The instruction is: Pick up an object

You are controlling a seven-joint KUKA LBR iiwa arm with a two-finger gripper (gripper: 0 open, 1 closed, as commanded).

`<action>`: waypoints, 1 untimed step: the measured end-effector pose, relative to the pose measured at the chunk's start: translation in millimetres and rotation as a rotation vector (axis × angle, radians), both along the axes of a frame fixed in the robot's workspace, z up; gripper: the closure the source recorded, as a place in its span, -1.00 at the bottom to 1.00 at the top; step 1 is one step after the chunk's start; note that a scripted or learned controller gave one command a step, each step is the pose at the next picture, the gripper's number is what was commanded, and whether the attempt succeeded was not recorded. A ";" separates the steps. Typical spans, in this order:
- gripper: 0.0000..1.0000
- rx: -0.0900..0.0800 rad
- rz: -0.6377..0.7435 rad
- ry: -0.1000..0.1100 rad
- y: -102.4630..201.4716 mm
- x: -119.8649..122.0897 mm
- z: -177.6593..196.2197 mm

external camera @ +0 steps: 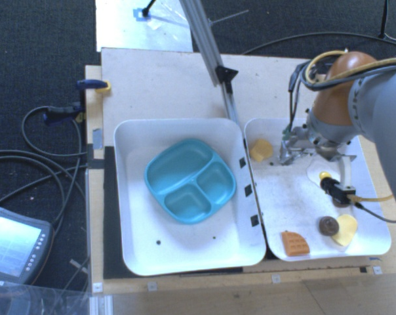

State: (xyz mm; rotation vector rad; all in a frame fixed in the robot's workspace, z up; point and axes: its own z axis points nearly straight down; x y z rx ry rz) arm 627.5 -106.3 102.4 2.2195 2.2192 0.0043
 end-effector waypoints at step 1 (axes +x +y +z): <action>1.00 -0.001 0.000 -0.004 -7.6 3.4 62.3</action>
